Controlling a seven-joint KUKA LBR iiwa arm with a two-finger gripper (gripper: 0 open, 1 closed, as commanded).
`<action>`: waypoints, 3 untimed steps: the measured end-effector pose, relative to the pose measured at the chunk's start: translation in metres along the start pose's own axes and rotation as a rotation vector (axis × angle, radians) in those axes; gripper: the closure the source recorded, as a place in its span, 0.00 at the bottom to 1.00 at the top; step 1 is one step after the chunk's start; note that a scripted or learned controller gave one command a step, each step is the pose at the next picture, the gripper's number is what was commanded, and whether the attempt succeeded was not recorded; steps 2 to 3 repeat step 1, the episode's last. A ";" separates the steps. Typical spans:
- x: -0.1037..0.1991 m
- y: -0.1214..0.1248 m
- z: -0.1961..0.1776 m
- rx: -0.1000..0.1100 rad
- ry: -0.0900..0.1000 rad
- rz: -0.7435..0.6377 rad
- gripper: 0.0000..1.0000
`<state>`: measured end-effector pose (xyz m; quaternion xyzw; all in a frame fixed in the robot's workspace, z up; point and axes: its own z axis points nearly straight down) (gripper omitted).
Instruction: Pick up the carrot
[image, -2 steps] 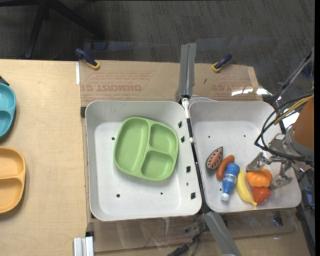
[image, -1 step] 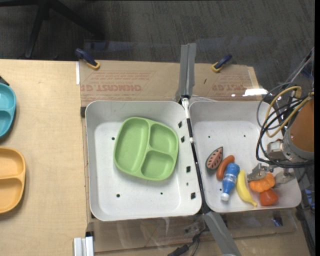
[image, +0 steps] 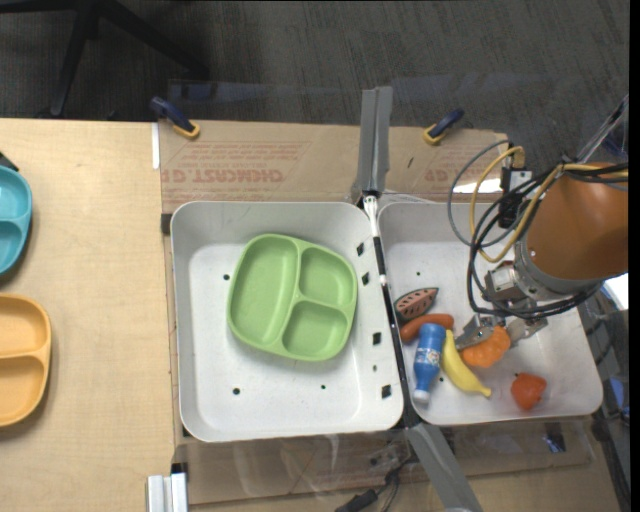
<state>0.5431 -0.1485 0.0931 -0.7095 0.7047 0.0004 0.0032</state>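
Note:
The carrot (image: 418, 326) is a short orange-red stick lying in the right bin (image: 570, 345) near its left wall, its right end touching the cap of a blue bottle (image: 428, 358). My gripper (image: 500, 330) hangs to the right of the carrot, past the bottle and a banana (image: 462, 368). It is open, with its fingers spread just over a rounded orange piece of toy food (image: 488, 347). Nothing is lifted between them, and the gripper is clear of the carrot.
A brown ridged item (image: 417, 299) lies just above the carrot. A small red-orange fruit (image: 528, 390) sits near the bin's front right. The left bin (image: 200, 330) holds a green divided plate (image: 294, 297). Teal and orange plates sit at the bench's left edge.

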 end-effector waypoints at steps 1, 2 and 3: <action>-0.010 -0.032 -0.135 -0.001 0.001 0.129 1.00; -0.010 -0.032 -0.135 -0.001 0.001 0.129 1.00; -0.010 -0.032 -0.135 -0.001 0.001 0.129 1.00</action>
